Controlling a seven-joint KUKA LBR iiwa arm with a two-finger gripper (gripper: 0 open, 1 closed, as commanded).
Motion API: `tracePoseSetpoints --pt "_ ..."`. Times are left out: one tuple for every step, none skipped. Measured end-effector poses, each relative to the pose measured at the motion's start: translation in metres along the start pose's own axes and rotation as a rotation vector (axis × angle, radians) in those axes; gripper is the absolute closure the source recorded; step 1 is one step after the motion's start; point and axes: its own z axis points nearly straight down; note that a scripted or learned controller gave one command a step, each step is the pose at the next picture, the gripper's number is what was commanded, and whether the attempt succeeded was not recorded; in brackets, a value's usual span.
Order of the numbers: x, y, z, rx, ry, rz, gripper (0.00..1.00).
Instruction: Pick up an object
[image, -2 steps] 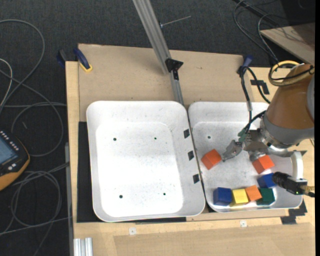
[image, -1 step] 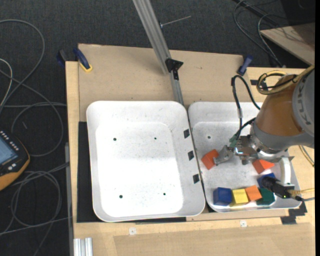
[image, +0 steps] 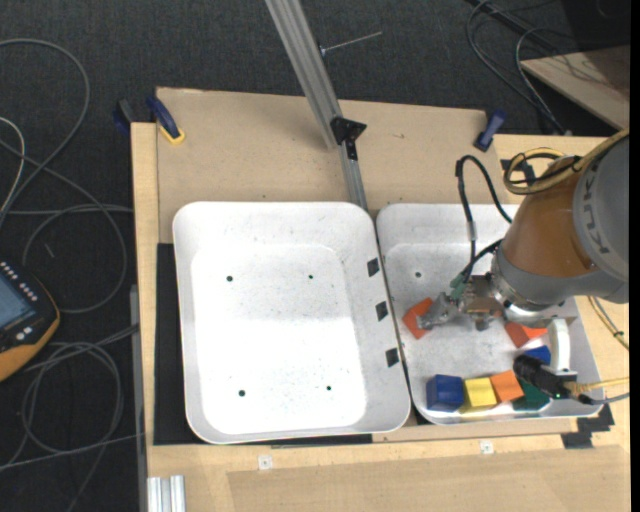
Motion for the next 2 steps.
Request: tracePoseSetpoints --pt "-0.001 0.003 -0.014 -0.012 -0.004 0.002 1.0" --pt "-0.005 0.014 -0.064 -0.003 -0.011 0.002 1.0"
